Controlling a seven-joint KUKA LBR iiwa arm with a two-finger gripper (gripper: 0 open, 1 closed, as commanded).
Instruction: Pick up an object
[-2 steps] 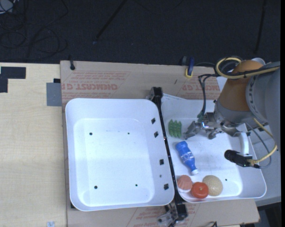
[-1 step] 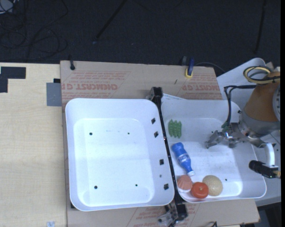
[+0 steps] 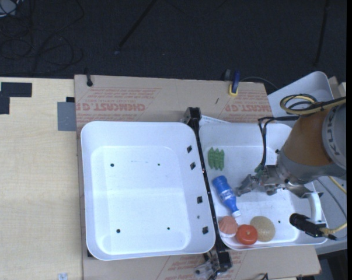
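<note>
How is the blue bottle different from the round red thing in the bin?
The blue plastic bottle is long and lies on its side, slanting toward the bin's middle; the round red tomato-like object is short and ball-shaped. The bottle has a white tip, while the red object is one colour with a dark spot on top. The bottle lies alone; the red object sits between two neighbours. Both rest in the right white bin.

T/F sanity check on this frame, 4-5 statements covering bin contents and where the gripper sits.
1. The blue bottle lies in the right bin. True.
2. The gripper hovers over the left bin. False: it is over the right bin, just right of the bottle.
3. The green object sits beyond the bottle, near the divider. True.
4. The red round object lies in the left bin. False: it is at the right bin's near edge, between a pinkish object and a tan one.
</note>
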